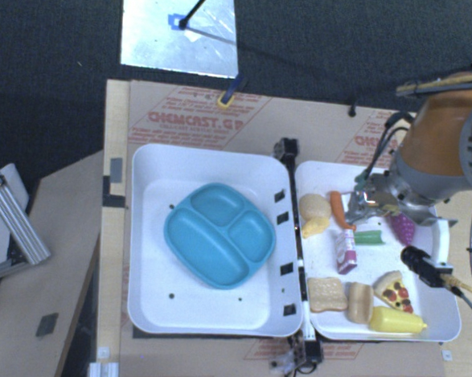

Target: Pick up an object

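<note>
Carrot: the orange toy carrot (338, 208) lies in the right bin (444, 319), touching or just under the tool (362, 202) on the side toward the divider. Its long axis runs from the far rim toward the near rim, tilted slightly.
Tool: it hangs low over the far half of the right bin; from this angle I cannot tell whether it is spread, pressed together or pinching anything, so I judge no grasp is confirmed.
Key relation: the carrot is the closest thing to the tool, so a short shift toward the divider would likely centre on it, with the closing direction set across its long axis.
Nearest the camera from the tool: yellow squeeze bottle (396, 320), pizza slice (393, 290), two bread pieces (326, 294) along the near rim.
Just nearer than the tool: small green block (369, 237) and a pink-and-white packet (346, 252), its print too small to read.
Beside the tool: purple toy (403, 228) on the arm's side, pale yellow food piece (315, 213) beyond the carrot.
Across the divider: blue divided plate (219, 234) in the left bin (144, 298), well apart.
Writing: the brown sheet on the worktop (194, 118) reads "CHEMCAST" with further letters I read as "GP", in red; the same red print repeats past the tool but is partly hidden.
</note>
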Action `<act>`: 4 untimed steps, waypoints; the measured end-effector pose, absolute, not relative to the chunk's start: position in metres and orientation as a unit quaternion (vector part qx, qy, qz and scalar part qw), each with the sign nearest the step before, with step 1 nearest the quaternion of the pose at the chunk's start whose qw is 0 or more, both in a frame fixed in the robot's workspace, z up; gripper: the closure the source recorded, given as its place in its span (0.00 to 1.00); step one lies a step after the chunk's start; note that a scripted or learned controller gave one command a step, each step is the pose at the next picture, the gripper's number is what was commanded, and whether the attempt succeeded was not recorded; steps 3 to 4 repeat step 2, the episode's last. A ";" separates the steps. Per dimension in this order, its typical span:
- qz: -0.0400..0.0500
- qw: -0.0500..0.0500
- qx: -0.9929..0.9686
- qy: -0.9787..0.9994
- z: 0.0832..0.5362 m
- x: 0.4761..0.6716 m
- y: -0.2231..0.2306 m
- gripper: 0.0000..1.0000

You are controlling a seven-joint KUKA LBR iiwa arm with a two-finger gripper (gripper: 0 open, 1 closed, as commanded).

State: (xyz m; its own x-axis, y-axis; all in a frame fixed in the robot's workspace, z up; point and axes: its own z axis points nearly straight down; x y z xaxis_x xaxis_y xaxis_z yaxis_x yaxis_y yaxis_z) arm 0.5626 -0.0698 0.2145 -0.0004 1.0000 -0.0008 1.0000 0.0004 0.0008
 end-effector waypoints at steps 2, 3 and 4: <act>0.000 0.000 0.706 0.709 0.214 0.564 -0.068 1.00; 0.000 0.000 0.706 0.709 0.214 0.564 -0.068 1.00; 0.000 0.000 0.706 0.709 0.214 0.564 -0.068 1.00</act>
